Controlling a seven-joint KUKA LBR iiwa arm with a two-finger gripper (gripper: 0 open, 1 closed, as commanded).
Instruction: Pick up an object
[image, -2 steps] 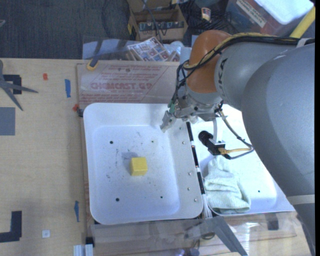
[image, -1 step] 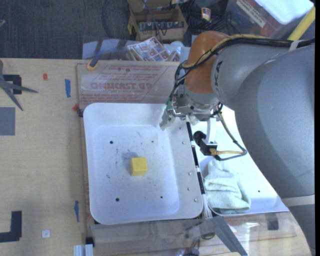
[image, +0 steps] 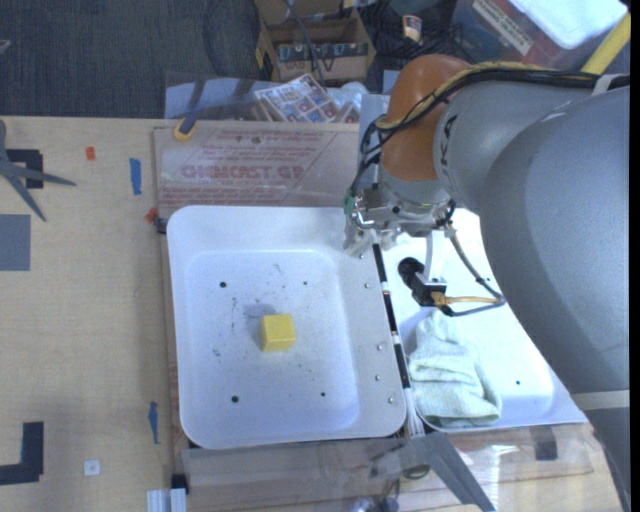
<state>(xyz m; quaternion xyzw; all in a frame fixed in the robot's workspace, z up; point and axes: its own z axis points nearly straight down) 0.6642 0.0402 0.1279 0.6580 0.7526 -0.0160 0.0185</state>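
One yellow block (image: 279, 332) lies squarish in the left bin (image: 200, 240); gripper (image: 385, 232) state unclear.

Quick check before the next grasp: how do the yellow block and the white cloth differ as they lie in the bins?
The yellow block is small, rigid and boxy; the white cloth is larger, soft and crumpled. The block lies alone near the middle of the left bin; the cloth is bunched against the right bin's near-left corner. The block stands out from the white floor; the cloth blends in. Both lie loose, apart from the gripper.
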